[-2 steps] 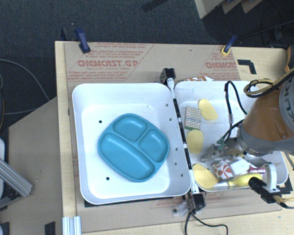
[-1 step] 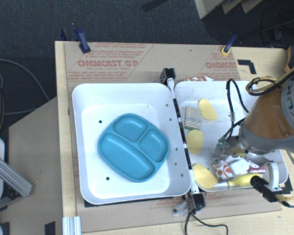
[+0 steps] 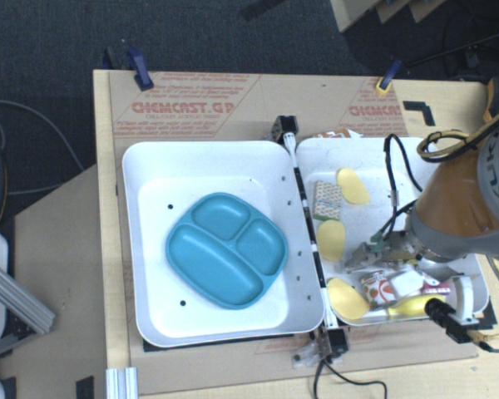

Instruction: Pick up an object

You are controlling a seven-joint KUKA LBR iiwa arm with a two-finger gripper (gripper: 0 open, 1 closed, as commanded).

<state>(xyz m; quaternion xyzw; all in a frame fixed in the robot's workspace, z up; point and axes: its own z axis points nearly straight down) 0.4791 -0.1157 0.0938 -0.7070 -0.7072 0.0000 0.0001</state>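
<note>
The right bin [image 3: 316, 151] holds several small things. A yellow piece [image 3: 352, 185] lies at its back, beside a grey patterned packet [image 3: 327, 198]. A second yellow piece [image 3: 331, 239] lies in the middle left, and a third [image 3: 347, 298] sits at the front left corner. A red and white packet [image 3: 391, 288] lies at the front, with a yellow thing [image 3: 412, 307] just beside it. My gripper [image 3: 376, 253] is low in this bin, right of the middle yellow piece and just above the red and white packet. The arm's body hides the bin's right side.
The left bin [image 3: 141, 223] holds a blue divided plate [image 3: 224, 249] at its middle. A ridge with black clips [image 3: 303, 214] separates the two bins. Blue and yellow clamps [image 3: 138, 67] stand on the bench's far edge.
</note>
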